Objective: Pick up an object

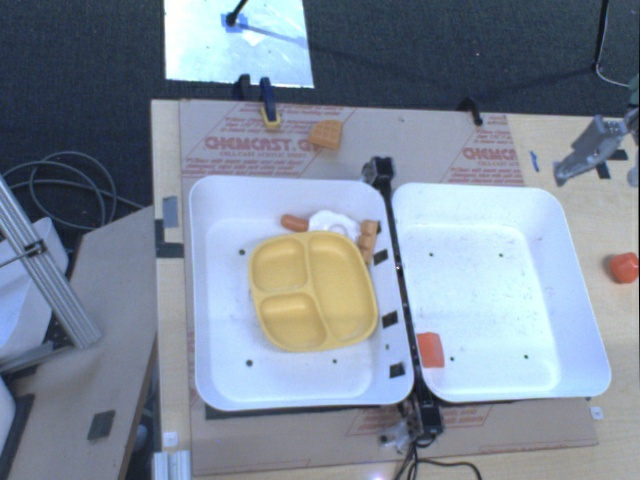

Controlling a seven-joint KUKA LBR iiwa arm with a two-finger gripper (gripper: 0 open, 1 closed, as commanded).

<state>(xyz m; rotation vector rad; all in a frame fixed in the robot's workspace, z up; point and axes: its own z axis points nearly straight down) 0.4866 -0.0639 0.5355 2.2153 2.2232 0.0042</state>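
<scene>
You can see two shallow white plastic bins side by side on the wooden table [560, 138]. In the left bin [215, 298] sits a yellow plastic plate with three sections [312, 291], right in the middle. Just behind the plate lie a small orange sausage-shaped toy [295, 223], a white round thing [332, 223] that touches the plate's back edge, and a little tan piece [368, 236] near the bin's right wall. The right bin [560, 298] has a small orange-red block [430, 349] down in its front left corner, close to where the two bins meet. Out on the table, behind the left bin, rests a tan waffle-like square [325, 134]. Another orange-red block [623, 267] lies on the table to the right of the right bin. The grey gripper [590, 156] is up at the far right, over the table and beyond the right bin's back corner, well apart from every toy. You cannot tell if it is spread or pressed together, because it looks too small and blurry. Nothing is seen pinched in it.
</scene>
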